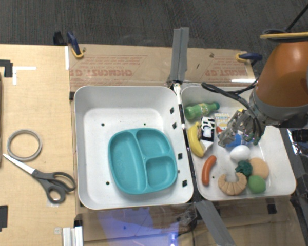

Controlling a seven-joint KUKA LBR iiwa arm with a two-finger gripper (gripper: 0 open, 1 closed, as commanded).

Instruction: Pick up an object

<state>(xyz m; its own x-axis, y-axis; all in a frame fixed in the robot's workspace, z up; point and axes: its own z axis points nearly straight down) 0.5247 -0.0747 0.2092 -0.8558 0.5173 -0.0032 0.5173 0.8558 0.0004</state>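
The arm's hand (pixel 239 133), its grip impossible to make out, hangs low in the right white bin (pixel 282 188) just above a white egg (pixel 240 152).

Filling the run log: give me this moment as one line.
arm: over right bin | end effector: low among items, above egg | grasp: unconfirmed | left bin: teal tray

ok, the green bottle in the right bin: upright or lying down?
Lying down. The green plastic bottle rests on its side near the right white bin's far wall, cap end pointing right, above the yellow banana.
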